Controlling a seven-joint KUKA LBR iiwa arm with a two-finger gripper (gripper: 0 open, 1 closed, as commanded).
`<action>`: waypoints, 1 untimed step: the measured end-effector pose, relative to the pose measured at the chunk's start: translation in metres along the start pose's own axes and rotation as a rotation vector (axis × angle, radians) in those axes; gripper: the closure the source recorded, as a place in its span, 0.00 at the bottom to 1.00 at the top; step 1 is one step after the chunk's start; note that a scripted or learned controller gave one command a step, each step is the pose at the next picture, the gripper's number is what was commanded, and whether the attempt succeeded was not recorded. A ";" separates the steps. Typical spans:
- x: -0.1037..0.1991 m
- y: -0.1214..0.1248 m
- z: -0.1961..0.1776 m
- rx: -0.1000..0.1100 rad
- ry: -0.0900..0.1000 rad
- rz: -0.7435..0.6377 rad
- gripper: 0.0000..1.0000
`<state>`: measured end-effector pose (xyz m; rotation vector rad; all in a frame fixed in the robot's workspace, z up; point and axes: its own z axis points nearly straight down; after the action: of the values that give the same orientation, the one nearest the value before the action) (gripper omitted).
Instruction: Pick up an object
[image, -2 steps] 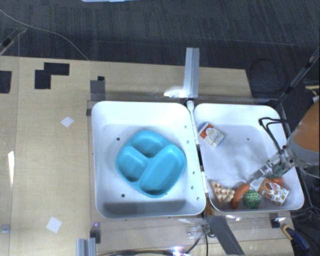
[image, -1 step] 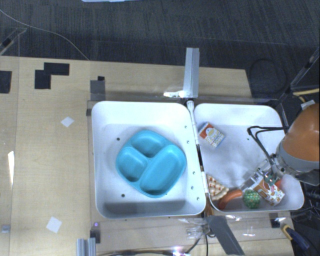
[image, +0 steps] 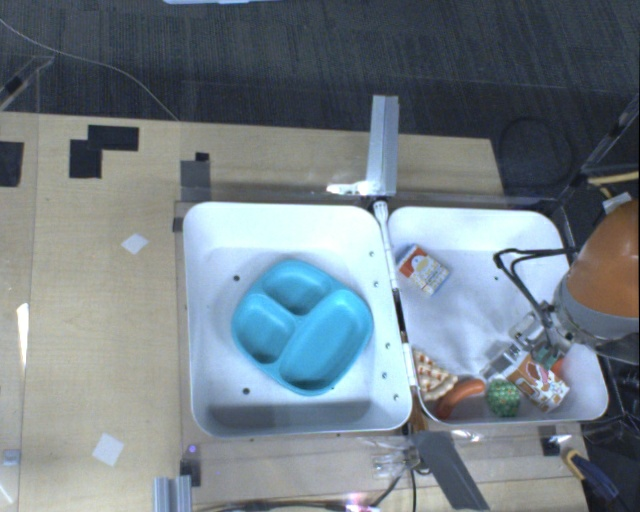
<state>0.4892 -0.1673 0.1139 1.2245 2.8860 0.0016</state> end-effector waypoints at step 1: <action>-0.038 0.059 0.025 -0.004 -0.005 0.040 0.00</action>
<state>0.5577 -0.1536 0.0892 1.2800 2.8552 0.0053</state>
